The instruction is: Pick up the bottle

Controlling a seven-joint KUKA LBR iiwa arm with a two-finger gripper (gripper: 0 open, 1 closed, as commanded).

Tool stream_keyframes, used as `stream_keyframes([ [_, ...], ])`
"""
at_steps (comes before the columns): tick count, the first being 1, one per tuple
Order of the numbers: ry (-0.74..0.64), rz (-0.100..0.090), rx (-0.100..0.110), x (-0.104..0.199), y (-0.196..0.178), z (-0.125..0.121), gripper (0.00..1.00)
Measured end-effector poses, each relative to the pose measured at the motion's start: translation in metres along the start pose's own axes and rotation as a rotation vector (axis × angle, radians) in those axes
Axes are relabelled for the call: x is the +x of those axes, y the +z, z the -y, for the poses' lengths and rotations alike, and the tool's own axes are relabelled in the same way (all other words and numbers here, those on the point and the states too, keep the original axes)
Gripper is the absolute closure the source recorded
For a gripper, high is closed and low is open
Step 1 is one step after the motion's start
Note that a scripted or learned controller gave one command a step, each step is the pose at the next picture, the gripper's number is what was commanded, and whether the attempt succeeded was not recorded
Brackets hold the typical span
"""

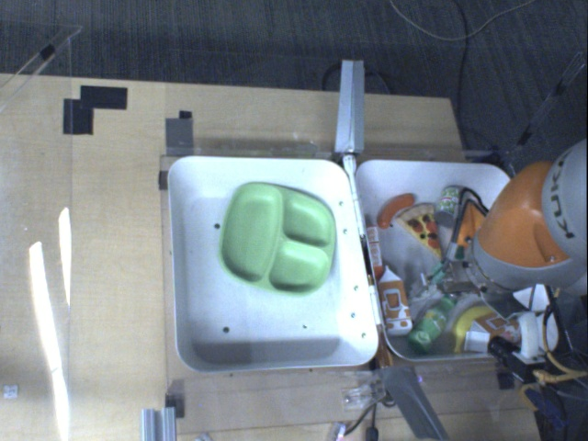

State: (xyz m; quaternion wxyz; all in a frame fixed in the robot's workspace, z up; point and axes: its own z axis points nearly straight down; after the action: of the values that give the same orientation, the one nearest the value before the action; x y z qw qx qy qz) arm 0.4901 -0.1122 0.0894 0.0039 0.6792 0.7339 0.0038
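Bottle (430, 324) lies just beside gripper (444, 278).

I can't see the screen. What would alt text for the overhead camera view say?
A grey and orange robot arm reaches from the right into the right bin, low over a green bottle lying among toy food, including a pizza slice and a hot dog. The left bin holds a green divided plate.
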Motion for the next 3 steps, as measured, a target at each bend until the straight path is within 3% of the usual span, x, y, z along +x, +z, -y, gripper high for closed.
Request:
stream_keyframes([
  [1, 0.000, 0.000, 0.000, 0.000, 0.000, 0.000, 0.00],
  [2, -0.005, 0.003, -0.010, 0.000, -0.012, -0.004, 1.00],
  [3, 0.136, 0.000, 0.006, 0.075, -0.096, -0.013, 1.00],
])
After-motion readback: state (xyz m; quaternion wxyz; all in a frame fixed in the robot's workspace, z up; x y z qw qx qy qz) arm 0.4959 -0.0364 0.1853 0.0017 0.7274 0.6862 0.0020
